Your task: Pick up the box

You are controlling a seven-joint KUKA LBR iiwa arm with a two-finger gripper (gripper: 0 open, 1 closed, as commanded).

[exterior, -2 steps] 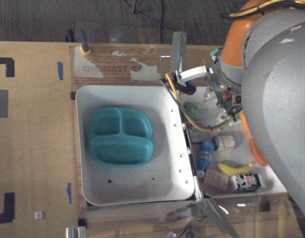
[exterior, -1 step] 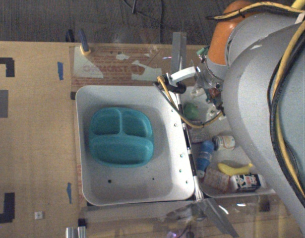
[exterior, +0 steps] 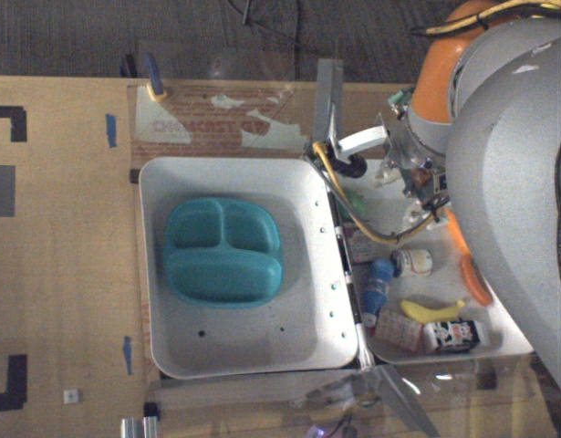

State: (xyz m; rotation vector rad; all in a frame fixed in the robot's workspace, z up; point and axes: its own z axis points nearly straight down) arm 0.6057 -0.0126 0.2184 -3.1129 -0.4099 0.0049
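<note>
Nearest me, at the front of the right bin (exterior: 510, 343), lies the box (exterior: 455, 335), a small carton on its side against the near wall, with a pinkish packet (exterior: 399, 329) touching its left end and a banana (exterior: 431, 309) just behind it. Left of those stands a blue bottle (exterior: 379, 284), and a little farther back a small white jar (exterior: 413, 263); an orange carrot-like piece (exterior: 473, 276) runs along the right side, partly under the arm. The left bin (exterior: 171, 354) carries only a teal divided plate (exterior: 223, 250), lying flat and well apart from the walls. Farther back, over the far part of the right bin, the end effector (exterior: 417, 199) hangs below the orange band (exterior: 437, 76), with a yellow cable looping off to its left; the wrist hardware hides its tip, so I cannot tell whether it is wide or narrow, and I see nothing held in it. The tabletop (exterior: 61, 245) stretches away left, bare cardboard with tape marks. My worry is the crowding: the box sits hemmed by packet, banana and bin wall, so a descent slightly off could close on the banana or packet instead, or pin the carton against the wall and skid off its flat face. The trailing cable might also snag the divider between the bins as the arm comes forward.
</note>
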